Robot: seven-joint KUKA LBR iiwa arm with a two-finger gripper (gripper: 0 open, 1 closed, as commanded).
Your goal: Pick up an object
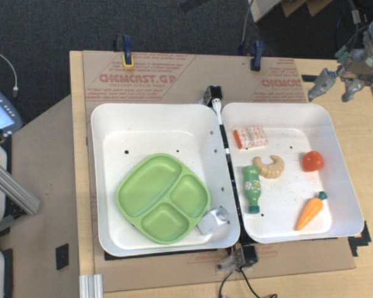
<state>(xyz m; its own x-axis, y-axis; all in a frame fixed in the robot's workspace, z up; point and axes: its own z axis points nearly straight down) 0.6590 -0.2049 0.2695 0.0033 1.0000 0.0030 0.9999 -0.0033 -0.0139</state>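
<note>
A: Objects to pick from sit in the right bin: a pink-and-white packet toward its far edge, a tan croissant near its middle, a red tomato by its right wall, a green bottle lying along its left wall, and an orange carrot toward its near right corner.

B: And the gripper?

A: The gripper hangs above the bench's far right corner, beyond the right bin's far rim, well apart from every item. Its two fingers are spread, with nothing between them.

B: What is in the left bin?

A: A green divided plate lies near its middle, with a small grey-white object beside it at the near right corner.

B: Describe the surface and room.

A: Both white bins rest side by side on a brown board printed with red lettering. Two blue clamps grip its far edge. The board lies on a pale wooden bench. Dark grey carpet spreads beyond, and cables trail near the far edge.
</note>
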